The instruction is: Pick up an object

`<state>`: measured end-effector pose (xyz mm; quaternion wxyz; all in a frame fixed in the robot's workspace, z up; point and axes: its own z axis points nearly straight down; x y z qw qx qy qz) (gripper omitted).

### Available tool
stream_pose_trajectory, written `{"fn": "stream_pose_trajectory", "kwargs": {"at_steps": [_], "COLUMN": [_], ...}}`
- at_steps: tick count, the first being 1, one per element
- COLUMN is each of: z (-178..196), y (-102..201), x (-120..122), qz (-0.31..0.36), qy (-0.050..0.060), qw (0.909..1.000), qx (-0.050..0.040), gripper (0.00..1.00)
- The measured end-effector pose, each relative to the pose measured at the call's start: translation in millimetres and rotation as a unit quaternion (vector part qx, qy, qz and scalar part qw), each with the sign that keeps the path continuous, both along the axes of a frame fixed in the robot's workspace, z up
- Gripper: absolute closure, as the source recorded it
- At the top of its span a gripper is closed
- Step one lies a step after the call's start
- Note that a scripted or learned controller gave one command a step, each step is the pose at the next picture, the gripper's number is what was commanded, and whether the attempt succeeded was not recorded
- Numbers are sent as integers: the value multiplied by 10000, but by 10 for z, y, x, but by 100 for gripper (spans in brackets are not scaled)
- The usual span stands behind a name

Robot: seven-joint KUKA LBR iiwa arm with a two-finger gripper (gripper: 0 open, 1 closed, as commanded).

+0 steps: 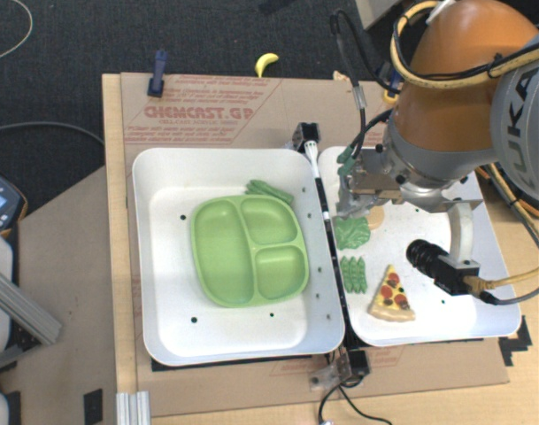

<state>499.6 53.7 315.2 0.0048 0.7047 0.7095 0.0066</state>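
Objects for picking lie in the right bin (pixel 481 326), and nearest the camera among them is a toy pizza slice (pixel 392 296), resting flat near the front wall. Just behind it to the left sits a small ridged green piece (pixel 354 274), and beyond that a leafy green toy (pixel 350 233) hard against the divider between the bins. The gripper (pixel 356 204) hangs right over that leafy toy, close enough that the two may be touching, but the wrist hides the fingertips and I cannot tell how far apart they stand or whether anything is between them. Nothing looks lifted off the bin floor, so I judge the pick not yet done: closing, if needed, and raising remain. In the left bin (pixel 154 237) lies a green divided plate (pixel 250 250) with a green scrap (pixel 267 189) at its far rim. Farthest off, a yellow banana toy (pixel 266 62) rests on the dark floor.
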Motion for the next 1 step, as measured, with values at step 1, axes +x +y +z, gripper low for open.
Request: {"fn": "stream_pose_trajectory", "kwargs": {"at_steps": [1], "z": [1281], "y": [2], "x": [-200], "qz": [-17], "qy": [6], "qw": [10000], "qx": [0], "gripper": [100]}}
